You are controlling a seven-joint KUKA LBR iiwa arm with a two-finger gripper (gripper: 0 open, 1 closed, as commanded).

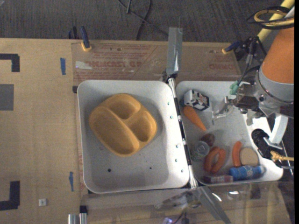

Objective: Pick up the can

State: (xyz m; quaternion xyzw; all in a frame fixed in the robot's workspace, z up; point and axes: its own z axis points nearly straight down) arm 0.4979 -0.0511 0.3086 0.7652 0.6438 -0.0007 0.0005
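Note:
The can (202,149) is small and silvery with a greenish round top. It rests in the right bin (224,129) close to that bin's left wall, between a dark brown rounded item (208,138) and a pair of red sausages (215,159). My gripper (221,110) hangs over the upper middle of the right bin, up and to the right of the can and apart from it. The grey arm with its orange band (280,59) comes in from the right.
The right bin also holds an orange carrot (194,118), a black-and-white toy (196,99), a red-orange piece (237,153), a bread slice (249,157), a blue bottle (245,172) and a pink bar (217,178). A yellow divided plate (122,123) lies in the left bin (93,167).

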